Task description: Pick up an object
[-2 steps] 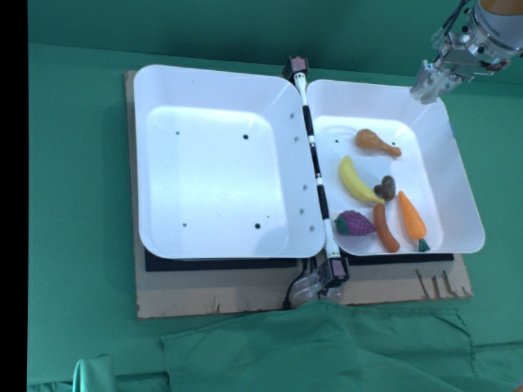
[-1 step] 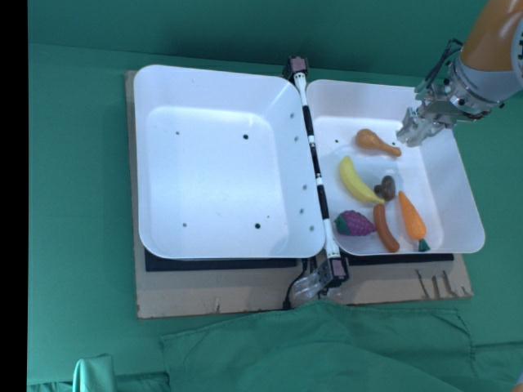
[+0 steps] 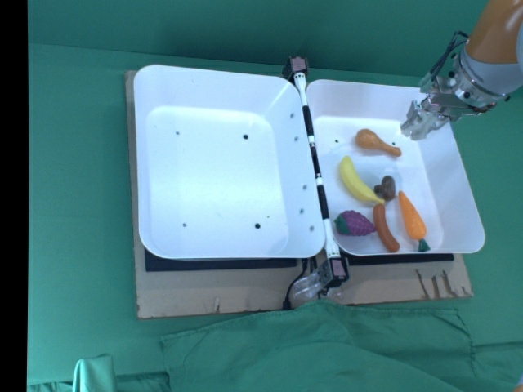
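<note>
Toy food pieces lie in the right bin (image 3: 458,188), and any of them would serve as the object to pick up. Nearest the gripper (image 3: 415,126) is a drumstick (image 3: 376,142), just below and to the left of the fingertips as the camera sees it. The gripper hangs over the upper part of that bin, near its far wall, with nothing between its fingers; how far the fingers are spread is too small and blurred to tell. Above it the grey wrist and orange band (image 3: 498,23) lead off to the upper right.

Further out lie a yellow banana (image 3: 355,180), a small brown piece (image 3: 386,188) touching the banana's lower end, a carrot (image 3: 412,219), a sausage (image 3: 385,228) and a purple bunch of grapes (image 3: 355,223). The last three sit close together near the bin's front edge.

Beyond the dark divider (image 3: 315,162), the left bin (image 3: 155,104) has only a few dark specks on its floor.

This looks like the approach step: no item is grasped yet. The next move would call for centring over one piece, likely the drumstick since it lies apart from the rest, aligning the fingers across its narrow width, then descending before closing.
</note>
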